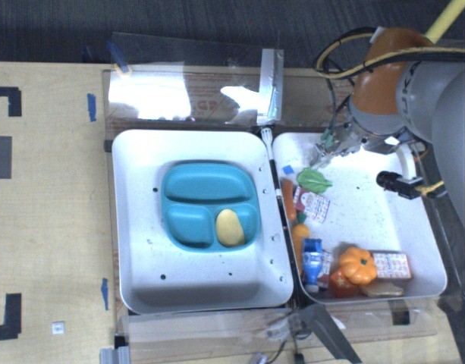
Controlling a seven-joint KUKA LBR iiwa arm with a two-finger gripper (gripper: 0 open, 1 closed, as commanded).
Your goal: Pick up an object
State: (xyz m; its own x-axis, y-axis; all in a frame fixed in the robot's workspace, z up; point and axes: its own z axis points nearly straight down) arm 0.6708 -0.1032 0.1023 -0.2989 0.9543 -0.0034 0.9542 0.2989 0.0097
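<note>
Nearest me, along the right bin's [433, 268] front wall, I see an orange pumpkin [357, 265] beside a blue packet [313, 261] and a patterned box [390, 264]. Further in lie a red-printed packet [315, 205] and a green leaf [314, 179]. In the left bin [133, 203], a blue divided tray [205, 196] holds a yellow lemon [230, 227]. At the right bin's far edge hovers the gripper [332, 144]; its opening I cannot tell.
</note>
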